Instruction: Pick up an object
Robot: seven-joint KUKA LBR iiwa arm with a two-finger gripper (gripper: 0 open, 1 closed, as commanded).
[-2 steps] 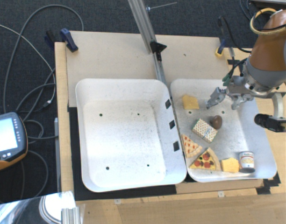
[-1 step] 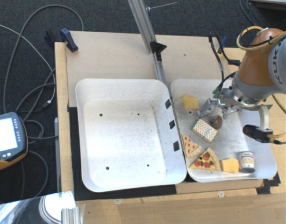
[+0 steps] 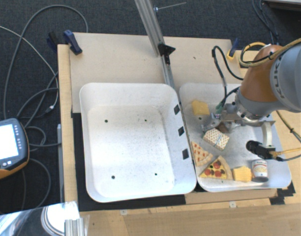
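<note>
My gripper (image 3: pixel 215 125) hangs low in the right bin (image 3: pixel 281 181), reaching in from the right under the orange-banded wrist (image 3: pixel 256 85). Its tip is directly over the far edge of a white and tan patterned block (image 3: pixel 216 139), touching it or nearly so. A yellow block (image 3: pixel 200 107) lies just beyond the gripper to the left. Two pizza slices (image 3: pixel 201 154) (image 3: pixel 217 169) rest toward the bin's near side. A yellow cheese wedge (image 3: pixel 242 173) and a small can (image 3: pixel 260 168) sit at the near right.
The left bin (image 3: pixel 126 141) is next to the right one, with black clips (image 3: pixel 180 131) along the shared wall. A metal pole (image 3: pixel 150 21) slants in from the top. Cables (image 3: pixel 224 77) loop near the wrist.
</note>
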